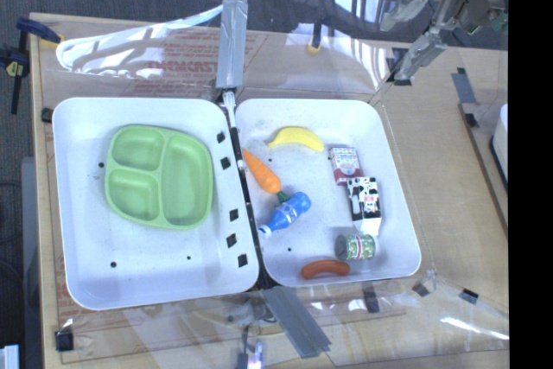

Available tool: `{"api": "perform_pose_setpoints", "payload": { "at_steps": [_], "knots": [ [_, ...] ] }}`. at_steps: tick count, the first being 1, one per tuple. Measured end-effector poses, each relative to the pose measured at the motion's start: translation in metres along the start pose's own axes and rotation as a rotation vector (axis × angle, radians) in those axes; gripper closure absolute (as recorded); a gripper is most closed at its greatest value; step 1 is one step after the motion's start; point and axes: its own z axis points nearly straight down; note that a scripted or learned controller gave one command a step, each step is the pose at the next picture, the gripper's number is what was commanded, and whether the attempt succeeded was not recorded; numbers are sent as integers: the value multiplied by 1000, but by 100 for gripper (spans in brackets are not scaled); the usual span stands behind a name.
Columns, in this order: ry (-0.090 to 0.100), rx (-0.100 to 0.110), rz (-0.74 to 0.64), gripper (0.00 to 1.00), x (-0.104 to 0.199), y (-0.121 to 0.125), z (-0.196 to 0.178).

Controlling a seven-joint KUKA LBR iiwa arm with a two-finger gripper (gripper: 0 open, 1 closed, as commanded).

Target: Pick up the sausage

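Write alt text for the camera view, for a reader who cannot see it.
A sausage lies at the near edge of the right white bin, beside a small can, with a banana, carrot, blue bottle and two small cartons. The left bin holds a green divided plate. The arm's tool hovers beyond the right bin's far corner.

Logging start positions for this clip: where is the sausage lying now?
The sausage lies in the right bin, against its near rim, just left of and below the green can.
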Motion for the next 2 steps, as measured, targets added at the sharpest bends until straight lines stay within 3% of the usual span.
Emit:
{"api": "perform_pose_setpoints", "payload": {
  "at_steps": [1, 2],
  "knots": [
    [-2, 1, 2, 0, -4, -1, -1],
    [0, -1, -118, 0, -4, 1, 0]
  ]
}}
